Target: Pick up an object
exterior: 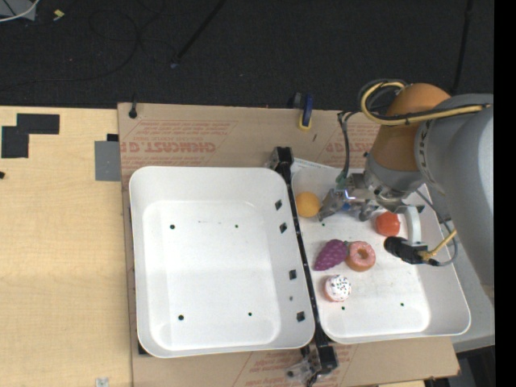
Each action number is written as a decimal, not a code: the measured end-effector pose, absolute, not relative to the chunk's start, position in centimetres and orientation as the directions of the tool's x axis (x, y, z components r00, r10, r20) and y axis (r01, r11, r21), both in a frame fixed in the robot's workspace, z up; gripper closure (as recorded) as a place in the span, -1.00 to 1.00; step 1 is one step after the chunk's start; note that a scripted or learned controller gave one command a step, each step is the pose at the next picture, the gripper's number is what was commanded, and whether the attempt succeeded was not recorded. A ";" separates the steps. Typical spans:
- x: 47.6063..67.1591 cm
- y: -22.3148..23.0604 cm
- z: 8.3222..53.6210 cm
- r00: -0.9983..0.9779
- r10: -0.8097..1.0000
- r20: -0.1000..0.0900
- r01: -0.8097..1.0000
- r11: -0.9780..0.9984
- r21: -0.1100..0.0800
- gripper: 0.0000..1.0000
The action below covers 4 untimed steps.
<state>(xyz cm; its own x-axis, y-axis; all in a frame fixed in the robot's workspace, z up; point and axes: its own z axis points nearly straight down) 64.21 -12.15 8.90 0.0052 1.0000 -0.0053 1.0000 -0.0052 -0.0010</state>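
The right bin (435,317) is holding all the objects, clustered in its upper half within the arm's reach: an orange ball (306,205) by the divider, a red ball (388,223), purple grapes (330,255), a donut (360,256) touching them, and a white cupcake (338,288). The arm is leaning in from the right, wrist angled down, with the gripper (348,203) hanging between the two balls. Nothing is sitting between its fingers; whether they are parted cannot be told. The left bin (141,216) is standing alongside.
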 end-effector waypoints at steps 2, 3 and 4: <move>64.6 -4.3 19.4 -0.008 1.000 0.003 1.000 0.008 0.008 1.00; 64.5 -1.1 23.3 -0.004 1.000 0.002 1.000 0.004 0.002 1.00; 64.4 2.2 28.6 -0.004 1.000 0.001 1.000 0.004 0.003 1.00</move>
<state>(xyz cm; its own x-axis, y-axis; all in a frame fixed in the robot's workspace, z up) 64.44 2.18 28.62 -0.0037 1.0000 0.0014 1.0000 0.0037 0.0026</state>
